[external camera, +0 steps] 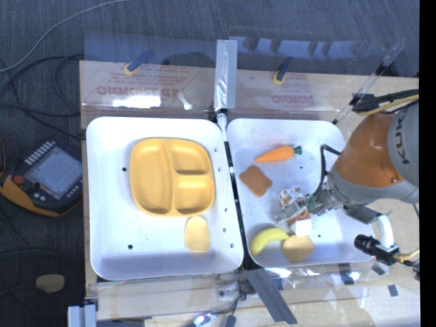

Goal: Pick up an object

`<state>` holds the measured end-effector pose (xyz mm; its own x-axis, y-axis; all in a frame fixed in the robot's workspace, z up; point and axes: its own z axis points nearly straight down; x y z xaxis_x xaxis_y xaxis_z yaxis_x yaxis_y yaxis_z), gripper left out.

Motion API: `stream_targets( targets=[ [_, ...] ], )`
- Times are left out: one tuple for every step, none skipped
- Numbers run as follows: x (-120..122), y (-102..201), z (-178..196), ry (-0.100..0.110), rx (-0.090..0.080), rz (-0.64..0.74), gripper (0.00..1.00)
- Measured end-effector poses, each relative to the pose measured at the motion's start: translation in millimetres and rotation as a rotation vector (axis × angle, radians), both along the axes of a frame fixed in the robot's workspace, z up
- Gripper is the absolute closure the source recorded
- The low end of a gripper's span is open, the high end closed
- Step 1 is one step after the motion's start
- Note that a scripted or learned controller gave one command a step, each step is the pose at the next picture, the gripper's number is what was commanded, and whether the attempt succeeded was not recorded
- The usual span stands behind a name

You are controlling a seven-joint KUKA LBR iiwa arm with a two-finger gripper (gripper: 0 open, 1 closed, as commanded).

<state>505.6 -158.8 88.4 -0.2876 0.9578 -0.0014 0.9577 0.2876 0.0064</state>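
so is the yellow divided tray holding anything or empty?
Empty. The yellow tray in the left bin shows bare compartments; the pale yellow piece lies on the bin floor just below it, outside the tray.

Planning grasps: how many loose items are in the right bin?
4: carrot near the back, brown square left of centre, banana and yellow chunk at the front. The hand may hide more.

The grey arm (402, 148) reached in from the right edge of the view; its orange band (366, 154) bulged large above the wrist; below the band the wrist sloped down and to the left, ending in the gripper (298, 210); the gripper hung low, pointed down and leftward; its tip looked small and cluttered, hard to read.
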Motion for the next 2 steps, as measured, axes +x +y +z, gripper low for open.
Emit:
stream_targets(
  targets=[
    [1.3, 0.0, 9.8, -0.003, 0.000, 0.000, 1.00],
    [33.8, 49.7, 118.6, 0.008, -0.001, -0.214, 1.00]
  ],
)
